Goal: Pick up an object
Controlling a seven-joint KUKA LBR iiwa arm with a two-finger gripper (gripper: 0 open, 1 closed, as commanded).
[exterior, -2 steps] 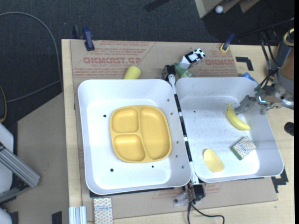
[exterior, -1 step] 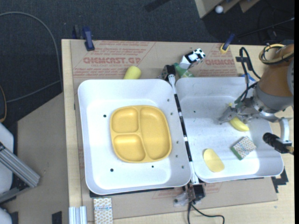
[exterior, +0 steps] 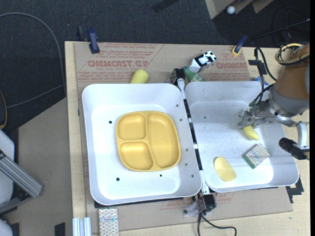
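the left bin [exterior: 93,132] carries a yellow divided plate [exterior: 147,140] at its middle. in the right bin [exterior: 216,100], a yellow oval piece [exterior: 225,169] lies near the front edge, a sponge [exterior: 256,156] beside it toward the right edge. the gripper [exterior: 251,123] sits low by the right edge with its fingers closed around a small yellow object [exterior: 251,132].

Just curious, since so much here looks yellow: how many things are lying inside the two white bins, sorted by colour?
Yellow: 3, the divided plate in the left bin, plus a small piece by the gripper and a flat oval in the right bin.
Speckled with green edge: 1, the sponge.
Total: 4
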